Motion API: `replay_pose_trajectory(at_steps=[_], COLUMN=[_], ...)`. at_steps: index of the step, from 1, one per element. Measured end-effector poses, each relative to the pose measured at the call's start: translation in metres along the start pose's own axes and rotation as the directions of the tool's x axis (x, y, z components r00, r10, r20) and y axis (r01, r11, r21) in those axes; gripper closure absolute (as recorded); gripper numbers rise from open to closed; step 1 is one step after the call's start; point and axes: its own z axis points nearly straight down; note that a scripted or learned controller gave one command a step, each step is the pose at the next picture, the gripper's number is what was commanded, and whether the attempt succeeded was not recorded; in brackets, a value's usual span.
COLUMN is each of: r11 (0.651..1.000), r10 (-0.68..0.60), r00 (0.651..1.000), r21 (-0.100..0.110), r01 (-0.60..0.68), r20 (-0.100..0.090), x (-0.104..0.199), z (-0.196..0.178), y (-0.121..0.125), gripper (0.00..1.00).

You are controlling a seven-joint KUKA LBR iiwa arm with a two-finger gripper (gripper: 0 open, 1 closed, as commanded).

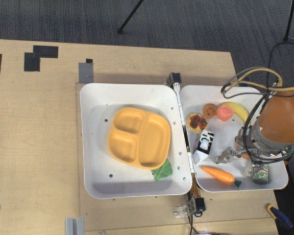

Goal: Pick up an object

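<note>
The right bin [284, 182] holds several small things. An orange carrot [218, 174] lies near its front edge, and a black-and-white box [204, 142] sits left of the middle. At the back are a pizza-like toy [196, 122], a brown round piece [210, 110], a pink ball [225, 112] and a yellow banana [239, 110]. A green-labelled can [260, 174] stands at the front right. My gripper [236, 154] hangs low over the bin's middle, just above the carrot and right of the box, under the orange band [281, 120].
The left bin [90, 131] carries a yellow divided plate [139, 136] with a green leafy piece [163, 171] poking out beneath its front corner. A ridge [183, 131] separates the bins. Cables [250, 77] loop above the arm.
</note>
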Motion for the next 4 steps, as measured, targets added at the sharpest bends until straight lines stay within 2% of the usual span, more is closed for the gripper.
replay_pose_trajectory(at_steps=[1, 2, 3, 4], r11=[0.999, 0.905, 0.746, 0.547], r10=[-0.041, -0.425, -0.666, -0.837], r00=[0.999, 0.905, 0.746, 0.547], r21=[-0.013, -0.008, -0.010, -0.007], r01=[0.041, 0.425, 0.666, 0.837], r20=[-0.007, 0.000, 0.004, 0.007], x=[-0.005, 0.007, -0.012, -0.047], z=[0.001, 0.002, 0.003, 0.004], y=[-0.020, -0.059, -0.076, -0.089], gripper=[0.00, 0.00, 0.00, 0.00])
